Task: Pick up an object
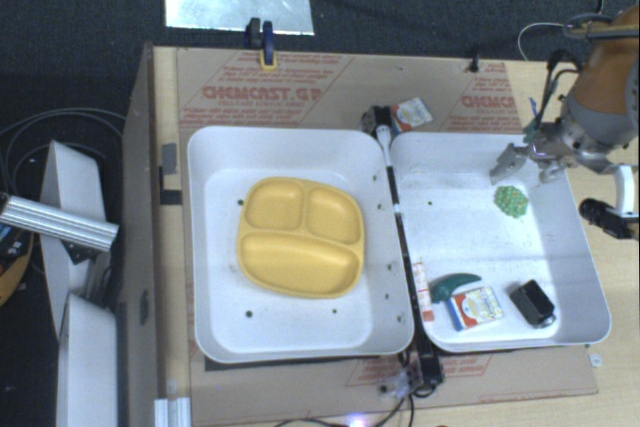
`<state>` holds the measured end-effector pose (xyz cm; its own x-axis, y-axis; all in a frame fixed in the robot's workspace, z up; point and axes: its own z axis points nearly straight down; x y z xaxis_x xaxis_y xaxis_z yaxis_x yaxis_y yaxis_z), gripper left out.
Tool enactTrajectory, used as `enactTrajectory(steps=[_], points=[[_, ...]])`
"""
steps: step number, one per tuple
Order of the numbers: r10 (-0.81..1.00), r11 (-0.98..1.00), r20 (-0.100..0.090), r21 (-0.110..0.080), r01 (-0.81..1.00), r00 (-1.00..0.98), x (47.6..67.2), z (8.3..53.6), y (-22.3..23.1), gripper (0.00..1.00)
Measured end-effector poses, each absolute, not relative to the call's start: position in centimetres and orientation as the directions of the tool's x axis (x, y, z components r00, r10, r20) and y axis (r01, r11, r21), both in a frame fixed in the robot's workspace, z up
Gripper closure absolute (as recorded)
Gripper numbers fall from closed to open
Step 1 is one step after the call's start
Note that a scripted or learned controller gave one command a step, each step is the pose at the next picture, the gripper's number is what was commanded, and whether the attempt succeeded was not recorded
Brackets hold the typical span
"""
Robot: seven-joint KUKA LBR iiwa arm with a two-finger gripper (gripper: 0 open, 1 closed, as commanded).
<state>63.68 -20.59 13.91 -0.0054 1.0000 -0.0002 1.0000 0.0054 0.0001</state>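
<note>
Hovering my gripper (pixel 527 160) over the right bin (pixel 470 225), fingers spread and empty, straddling room to drop onto the green broccoli piece (pixel 511 201) lying just below them.

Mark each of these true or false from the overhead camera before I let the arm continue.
1. The yellow divided plate lies in the left bin. True.
2. The green broccoli piece sits on that plate. False: it lies in the right bin, below the pincer.
3. The pincer holds the black object. False: that object lies apart, near the right bin's lower right corner.
4. A small printed card lies beside the dark teal piece. True.
</note>
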Motion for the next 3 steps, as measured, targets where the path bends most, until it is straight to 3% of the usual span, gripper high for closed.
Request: enactTrajectory(steps=[1,2,3], points=[[1.000,0.002,0.000,0.002,1.000,-0.002,62.6,9.5,-20.4,0.00],[1.000,0.002,-0.004,0.009,1.000,-0.002,60.3,21.3,-20.7,0.00],[1.000,0.004,0.001,-0.002,1.000,-0.004,62.2,11.6,-20.6,0.00]])
